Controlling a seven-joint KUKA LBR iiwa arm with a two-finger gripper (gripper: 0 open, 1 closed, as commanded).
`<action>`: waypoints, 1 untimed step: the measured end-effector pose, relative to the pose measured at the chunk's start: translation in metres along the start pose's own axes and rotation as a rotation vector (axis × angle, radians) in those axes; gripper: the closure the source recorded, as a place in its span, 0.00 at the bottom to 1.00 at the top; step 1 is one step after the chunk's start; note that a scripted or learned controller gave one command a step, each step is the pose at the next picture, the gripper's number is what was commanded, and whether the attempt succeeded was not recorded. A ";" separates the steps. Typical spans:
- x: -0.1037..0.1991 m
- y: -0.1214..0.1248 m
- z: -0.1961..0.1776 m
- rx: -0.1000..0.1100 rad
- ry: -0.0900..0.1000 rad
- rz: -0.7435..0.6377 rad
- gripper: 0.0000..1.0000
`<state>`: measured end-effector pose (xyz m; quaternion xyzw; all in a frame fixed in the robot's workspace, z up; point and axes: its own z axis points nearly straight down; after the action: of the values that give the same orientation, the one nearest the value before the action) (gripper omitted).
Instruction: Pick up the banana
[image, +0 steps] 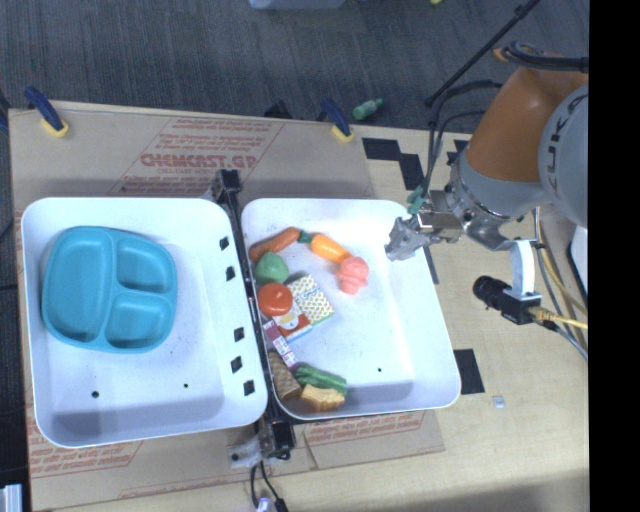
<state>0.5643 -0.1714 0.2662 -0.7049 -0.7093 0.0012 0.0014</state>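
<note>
My gripper (403, 240) hangs over the far right rim of the right bin (420, 330), with the grey wrist and orange band behind it at the right. Toy foods lie in the left half of that bin: a brown sausage (275, 241), an orange carrot (327, 246), a green pepper (270, 267), a pink peach (351, 273), a red tomato-like piece (275, 297) and a checkered box (311, 301). The gripper stands well to the right of all of them, touching none.
The left bin (120, 400) bears a blue divided tray (108, 288). A dark bar (280, 350), a green piece (320, 377) and a bread slice (322, 398) lie at the right bin's front left. Cables and a black fitting (505, 298) sit to the right.
</note>
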 end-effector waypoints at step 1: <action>0.089 -0.009 0.076 0.002 0.001 0.053 0.00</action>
<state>0.5541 -0.0823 0.1906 -0.7234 -0.6904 0.0018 0.0026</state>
